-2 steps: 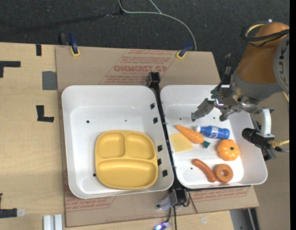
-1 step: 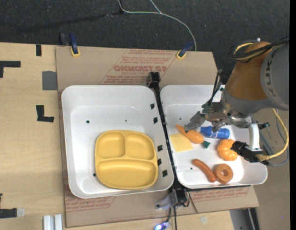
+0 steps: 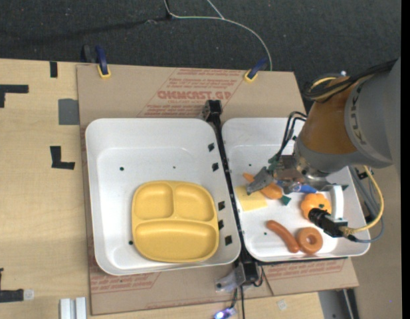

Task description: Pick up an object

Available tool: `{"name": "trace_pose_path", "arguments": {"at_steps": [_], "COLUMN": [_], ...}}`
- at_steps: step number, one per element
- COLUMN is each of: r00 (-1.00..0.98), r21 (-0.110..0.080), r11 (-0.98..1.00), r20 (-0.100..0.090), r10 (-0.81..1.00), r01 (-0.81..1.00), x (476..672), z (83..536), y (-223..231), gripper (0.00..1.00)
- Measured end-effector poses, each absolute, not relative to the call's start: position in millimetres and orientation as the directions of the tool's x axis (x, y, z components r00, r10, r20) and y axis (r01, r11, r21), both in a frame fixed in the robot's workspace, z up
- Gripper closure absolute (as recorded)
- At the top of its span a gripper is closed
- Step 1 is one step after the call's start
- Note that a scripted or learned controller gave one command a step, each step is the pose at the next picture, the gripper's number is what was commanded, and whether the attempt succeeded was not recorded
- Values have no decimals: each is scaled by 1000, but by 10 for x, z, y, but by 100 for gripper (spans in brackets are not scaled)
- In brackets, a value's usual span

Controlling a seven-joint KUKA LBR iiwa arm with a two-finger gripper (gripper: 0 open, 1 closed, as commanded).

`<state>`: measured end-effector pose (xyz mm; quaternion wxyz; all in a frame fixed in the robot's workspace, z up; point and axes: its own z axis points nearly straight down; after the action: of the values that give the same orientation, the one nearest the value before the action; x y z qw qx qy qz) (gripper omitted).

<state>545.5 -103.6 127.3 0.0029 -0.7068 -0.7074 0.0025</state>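
Hand (image 3: 259,185) hovering low in right bin (image 3: 258,135), fingers spread, yellow block (image 3: 252,202) lying just beneath, orange carrot (image 3: 274,192) just beside.

Yellow divided plate (image 3: 175,220) (three compartments) in left bin (image 3: 98,178).

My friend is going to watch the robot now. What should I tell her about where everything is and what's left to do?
Gripper: low in the right bin, over the yellow block and a small orange piece. I cannot tell whether it is open or shut, or whether it holds anything.
Things: sausage and donut lie near the right bin's front. The yellow tray sits in the left bin.
Done: the arm has reached the toys.
Left: grab one and lift it out.
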Motion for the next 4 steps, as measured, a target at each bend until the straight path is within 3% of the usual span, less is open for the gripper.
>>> {"name": "trace_pose_path", "arguments": {"at_steps": [1, 4], "r00": [-3, -2], "r21": [-4, 5], "r11": [3, 2], "r20": [1, -1], "r10": [1000, 1000], "r01": [1000, 1000], "x": [5469, 5355], "z": [1398, 2844], "y": [-1025, -1045], "gripper": [100, 100]}}
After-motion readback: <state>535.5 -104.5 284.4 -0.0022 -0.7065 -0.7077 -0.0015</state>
